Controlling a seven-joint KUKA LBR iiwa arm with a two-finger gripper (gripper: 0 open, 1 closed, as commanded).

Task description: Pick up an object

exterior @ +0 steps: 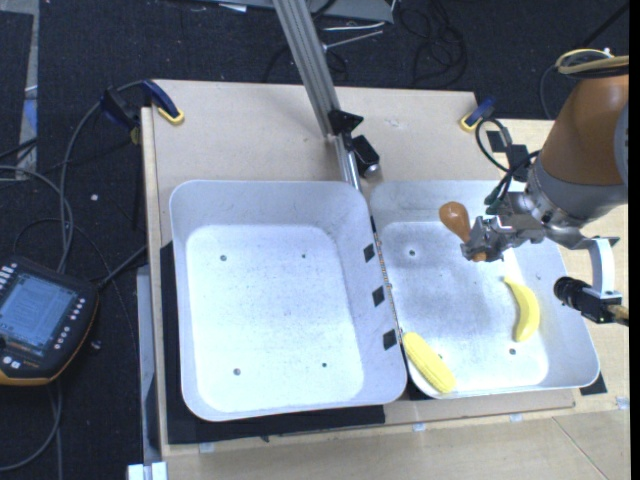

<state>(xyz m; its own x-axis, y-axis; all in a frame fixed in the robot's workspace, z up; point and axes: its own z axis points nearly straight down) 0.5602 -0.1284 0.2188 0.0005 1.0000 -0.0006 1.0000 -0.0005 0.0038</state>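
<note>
Corn cob at right bin near edge; banana right of it; end effector beside brown object, grip state unclear.

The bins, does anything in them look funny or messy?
A little. The corn cob sits up on the front-left rim of the right bin, not flat inside like the banana. The gripper is by a brown thing. Nothing looks spilled or broken.
</note>
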